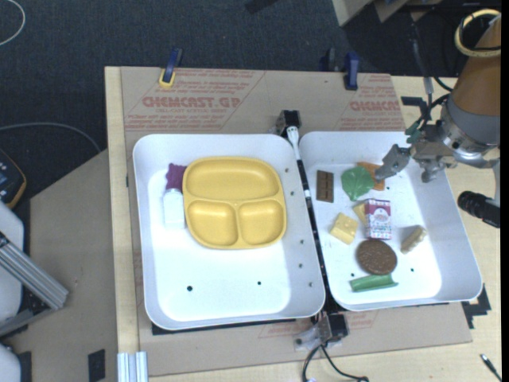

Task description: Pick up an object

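The right bin (453, 245) holds several small items: a brown bar (324, 185), a green leafy piece (358, 183) with an orange piece (371, 171) behind it, a yellow cheese wedge (344, 228), a red-and-white carton (379, 217), a round brown cookie (375, 256), a green pod (372, 282) and a tan chunk (412, 237). My gripper (412, 165) hangs over the bin's far right part, just right of the orange piece. It is open, and nothing sits between its fingers.
The left bin (215, 293) carries a yellow divided plate (235, 200) and a white bottle with a purple cap (172, 199) along its left side. A black clamp (289, 122) sits at the far junction of the bins. Cables hang near the arm.
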`<state>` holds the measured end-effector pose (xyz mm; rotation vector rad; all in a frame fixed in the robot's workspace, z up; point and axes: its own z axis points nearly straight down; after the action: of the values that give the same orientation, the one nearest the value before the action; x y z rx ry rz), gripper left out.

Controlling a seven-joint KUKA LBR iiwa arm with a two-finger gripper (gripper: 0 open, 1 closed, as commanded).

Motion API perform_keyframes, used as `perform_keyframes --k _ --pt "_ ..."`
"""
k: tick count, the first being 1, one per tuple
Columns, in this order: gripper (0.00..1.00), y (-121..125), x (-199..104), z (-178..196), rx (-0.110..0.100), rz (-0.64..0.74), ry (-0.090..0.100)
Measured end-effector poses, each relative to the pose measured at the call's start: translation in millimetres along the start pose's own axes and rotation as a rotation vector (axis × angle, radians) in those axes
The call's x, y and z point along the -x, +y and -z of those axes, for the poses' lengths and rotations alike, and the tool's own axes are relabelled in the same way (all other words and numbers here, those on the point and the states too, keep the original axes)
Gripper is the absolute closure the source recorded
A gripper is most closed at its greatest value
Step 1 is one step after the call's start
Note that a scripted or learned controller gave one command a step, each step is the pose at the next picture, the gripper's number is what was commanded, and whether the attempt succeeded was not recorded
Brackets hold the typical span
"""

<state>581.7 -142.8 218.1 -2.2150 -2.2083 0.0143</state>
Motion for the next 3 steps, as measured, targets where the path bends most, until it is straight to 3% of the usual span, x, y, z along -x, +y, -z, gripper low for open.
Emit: perform_keyframes --k 1,3 --pt "0.0 2.6 -0.2 8.1 0.014 0.003 -0.002" --pt "0.0 3.9 -18.6 -97.1 0.009 0.002 -0.001"
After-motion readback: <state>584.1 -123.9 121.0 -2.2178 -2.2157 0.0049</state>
